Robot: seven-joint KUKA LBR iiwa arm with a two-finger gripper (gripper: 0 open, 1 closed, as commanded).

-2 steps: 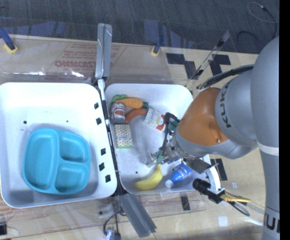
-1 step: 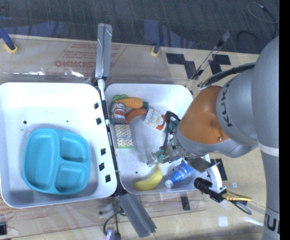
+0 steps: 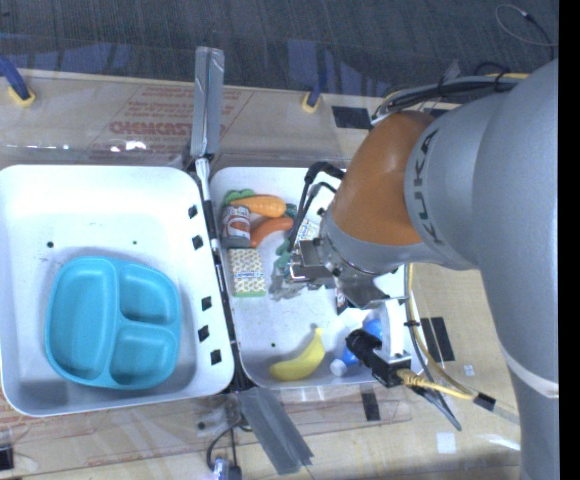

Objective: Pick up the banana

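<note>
A yellow banana (image 3: 301,359) lies near the front edge of the right bin (image 3: 270,383), curved and resting flat. My gripper (image 3: 288,272) hangs over the middle of that bin, behind the banana and a little to its left, apart from it. The grey arm with its orange band covers the right part of the bin.
The right bin also holds two orange carrots (image 3: 261,206), a small can (image 3: 236,225) and a pale packet (image 3: 248,271) at the back left, plus a blue and white object (image 3: 371,328) right of the banana. A blue divided tray (image 3: 115,320) sits in the left bin (image 3: 30,198).
</note>
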